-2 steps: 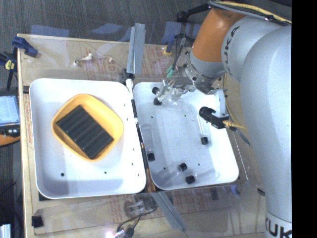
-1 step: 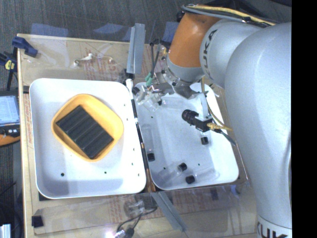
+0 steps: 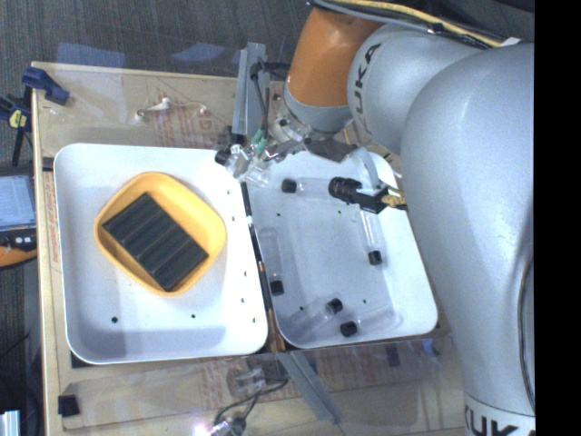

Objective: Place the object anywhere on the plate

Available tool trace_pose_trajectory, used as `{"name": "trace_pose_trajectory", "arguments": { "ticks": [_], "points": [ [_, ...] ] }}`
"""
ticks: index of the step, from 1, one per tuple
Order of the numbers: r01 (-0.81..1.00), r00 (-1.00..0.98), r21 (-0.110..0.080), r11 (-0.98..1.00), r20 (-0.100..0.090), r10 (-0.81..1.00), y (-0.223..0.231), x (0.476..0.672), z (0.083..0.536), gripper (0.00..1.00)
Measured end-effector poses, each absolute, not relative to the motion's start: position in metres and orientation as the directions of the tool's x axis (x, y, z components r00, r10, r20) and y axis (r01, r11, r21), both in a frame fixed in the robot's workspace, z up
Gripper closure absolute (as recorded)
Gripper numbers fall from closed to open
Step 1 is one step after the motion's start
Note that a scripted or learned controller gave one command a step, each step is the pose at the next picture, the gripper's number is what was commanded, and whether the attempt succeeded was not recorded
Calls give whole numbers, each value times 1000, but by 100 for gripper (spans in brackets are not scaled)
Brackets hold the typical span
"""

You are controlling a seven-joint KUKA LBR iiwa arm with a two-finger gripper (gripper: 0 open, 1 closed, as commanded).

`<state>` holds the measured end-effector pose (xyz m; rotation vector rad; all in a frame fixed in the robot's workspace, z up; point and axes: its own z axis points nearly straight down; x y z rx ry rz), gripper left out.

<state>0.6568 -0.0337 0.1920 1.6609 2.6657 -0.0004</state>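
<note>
A yellow plate (image 3: 205,214) with rounded corners lies in the left bin (image 3: 136,334). A black ribbed rectangular object (image 3: 152,239) rests flat on the plate and covers most of its middle. My gripper (image 3: 247,160) hangs over the far end of the divide between the two bins, above and to the right of the plate and apart from the black object. The orange wrist band (image 3: 331,48) and the grey arm rise behind it to the right.
The right bin (image 3: 413,307) holds several clear tubes with black caps, such as one (image 3: 372,239) near its right side and others (image 3: 338,316) at its near edge. The arm's bulk covers the right side. A wooden bench (image 3: 136,103) surrounds the bins.
</note>
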Motion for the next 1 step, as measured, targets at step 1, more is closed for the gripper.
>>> {"name": "trace_pose_trajectory", "arguments": {
  "ticks": [1],
  "points": [
    [898, -440, 0, 440, -1, 898, -34, 657, 192, 0]
  ]
}}
